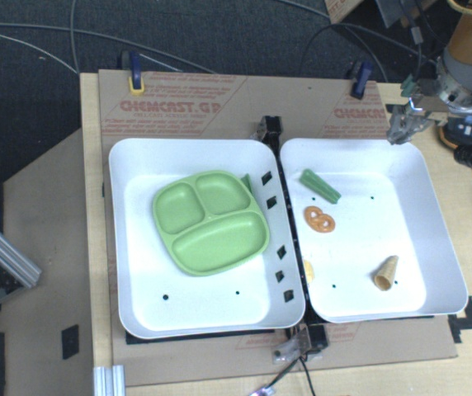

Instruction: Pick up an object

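The metal two-finger gripper [401,132] hangs over the right white bin's [417,221] far corner. Its grip state is unreadable. A tan cone [385,272] lies below.

End effector [401,132] low, wrist upright.

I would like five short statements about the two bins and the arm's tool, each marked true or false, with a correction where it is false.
1. The green divided plate lies in the left bin. True.
2. The pretzel lies on the plate. False: it lies on the floor of the right bin, below the green stick.
3. The ice cream cone lies in the right bin. True.
4. The tool is clamped on the green stick. False: it is at the right bin's far right corner, apart from the stick.
5. The plate has one compartment. False: it has three.
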### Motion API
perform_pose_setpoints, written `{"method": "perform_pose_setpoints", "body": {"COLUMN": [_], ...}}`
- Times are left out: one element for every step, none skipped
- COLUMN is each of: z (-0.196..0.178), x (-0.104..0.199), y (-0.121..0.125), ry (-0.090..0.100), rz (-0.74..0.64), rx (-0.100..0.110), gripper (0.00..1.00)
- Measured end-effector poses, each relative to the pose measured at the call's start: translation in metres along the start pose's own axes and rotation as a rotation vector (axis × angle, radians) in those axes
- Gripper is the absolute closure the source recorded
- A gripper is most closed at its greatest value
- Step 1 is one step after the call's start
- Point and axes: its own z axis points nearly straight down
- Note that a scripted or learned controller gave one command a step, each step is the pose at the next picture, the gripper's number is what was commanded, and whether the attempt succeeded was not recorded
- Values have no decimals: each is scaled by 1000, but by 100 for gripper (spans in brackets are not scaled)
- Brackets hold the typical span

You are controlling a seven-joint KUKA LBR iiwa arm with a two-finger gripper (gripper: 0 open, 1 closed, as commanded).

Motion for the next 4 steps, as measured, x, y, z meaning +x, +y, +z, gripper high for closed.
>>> {"method": "perform_pose_setpoints", "body": {"z": [-55,-47,-29,-27], "x": [0,43,90,143], "y": [2,-3,1,7], "ry": [1,5,5,4], "rz": [0,-4,-4,-4], "rx": [2,12,12,11], "gripper": [100,100,100,100]}}
